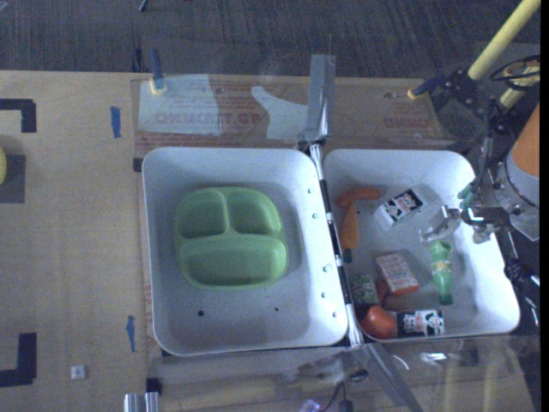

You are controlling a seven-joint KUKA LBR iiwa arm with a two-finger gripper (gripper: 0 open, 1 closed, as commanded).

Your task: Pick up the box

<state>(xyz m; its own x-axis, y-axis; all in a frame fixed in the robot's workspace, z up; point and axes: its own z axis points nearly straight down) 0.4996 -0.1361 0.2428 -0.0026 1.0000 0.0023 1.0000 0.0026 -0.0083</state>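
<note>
A small pinkish-red box lies near the middle of the right bin. A white carton with black cow markings lies tilted farther back in that bin. My gripper hangs over the bin's right side, to the right of the white carton and above the top of a green bottle. Its fingers stand open with nothing between them. The pinkish-red box is to the gripper's lower left, apart from it.
The right bin also holds an orange carrot-shaped toy, a red tomato, a black-and-white can and a dark green item. A green divided plate lies in the left bin. A metal divider separates the bins.
</note>
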